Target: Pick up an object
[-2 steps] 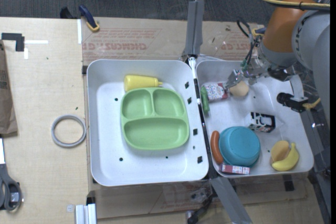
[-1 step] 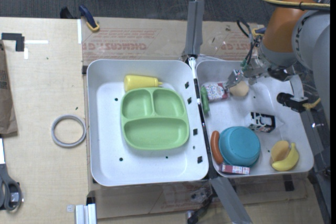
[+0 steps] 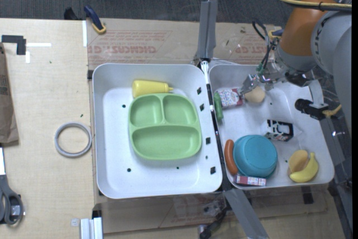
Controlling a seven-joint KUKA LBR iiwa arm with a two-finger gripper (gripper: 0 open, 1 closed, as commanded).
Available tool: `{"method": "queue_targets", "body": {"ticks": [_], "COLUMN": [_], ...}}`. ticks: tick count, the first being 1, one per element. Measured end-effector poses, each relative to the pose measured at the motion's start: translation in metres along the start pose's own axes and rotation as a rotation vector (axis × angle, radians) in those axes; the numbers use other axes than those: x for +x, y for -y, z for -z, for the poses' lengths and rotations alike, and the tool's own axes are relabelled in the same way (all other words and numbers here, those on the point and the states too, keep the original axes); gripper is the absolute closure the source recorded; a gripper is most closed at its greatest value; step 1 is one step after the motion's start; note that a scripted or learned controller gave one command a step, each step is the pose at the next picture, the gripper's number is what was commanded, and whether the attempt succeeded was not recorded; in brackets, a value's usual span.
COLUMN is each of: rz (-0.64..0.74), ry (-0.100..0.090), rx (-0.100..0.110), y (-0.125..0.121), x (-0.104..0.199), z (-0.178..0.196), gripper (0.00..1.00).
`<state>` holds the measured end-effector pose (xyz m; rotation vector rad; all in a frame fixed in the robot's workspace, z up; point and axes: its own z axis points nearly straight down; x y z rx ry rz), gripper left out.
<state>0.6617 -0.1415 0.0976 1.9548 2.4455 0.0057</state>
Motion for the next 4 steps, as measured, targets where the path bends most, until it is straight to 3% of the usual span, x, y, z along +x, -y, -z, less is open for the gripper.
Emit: {"method": "queue_targets", "body": {"ticks": [4], "rz": [0.000], "ry": [0.000], "rx": [0.000], "y": [0.0000], "x": [0.0000], "z": [0.0000], "gripper": [0.00]}}
